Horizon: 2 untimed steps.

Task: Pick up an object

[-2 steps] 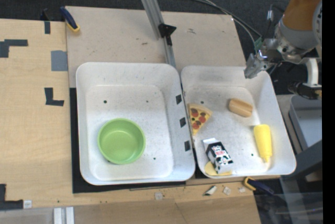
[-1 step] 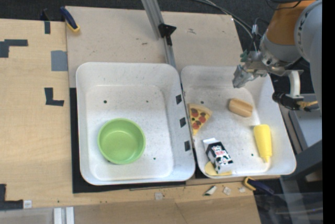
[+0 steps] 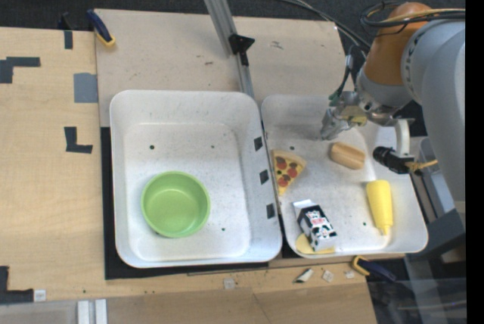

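The right bin (image 3: 302, 114) holds a pizza slice (image 3: 286, 168), a tan bread roll (image 3: 347, 156), a yellow mustard bottle (image 3: 380, 205) and a small black and white carton (image 3: 316, 226) lying over a pale yellow flat piece (image 3: 304, 243). A green bowl (image 3: 175, 203) sits in the left bin (image 3: 181, 114). My gripper (image 3: 333, 126) hangs over the back of the right bin, just left of and behind the bread roll. Nothing shows between its fingers.
A slanted metal pole (image 3: 219, 12) crosses above the back of the bins. A blue and yellow clamp (image 3: 100, 27) lies at the bench's back left. Small scraps (image 3: 314, 274) lie in front of the right bin.
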Each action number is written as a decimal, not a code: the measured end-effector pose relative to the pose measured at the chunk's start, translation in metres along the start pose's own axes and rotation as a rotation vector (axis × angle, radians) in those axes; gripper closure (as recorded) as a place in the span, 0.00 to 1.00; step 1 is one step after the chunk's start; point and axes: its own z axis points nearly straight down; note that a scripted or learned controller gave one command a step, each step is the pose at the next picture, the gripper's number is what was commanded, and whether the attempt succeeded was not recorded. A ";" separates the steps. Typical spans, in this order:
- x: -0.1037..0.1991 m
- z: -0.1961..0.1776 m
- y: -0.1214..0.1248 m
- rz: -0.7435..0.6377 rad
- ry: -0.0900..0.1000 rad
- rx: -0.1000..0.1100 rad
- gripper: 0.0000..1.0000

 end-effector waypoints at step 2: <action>0.001 0.014 0.000 -0.001 -0.001 -0.002 1.00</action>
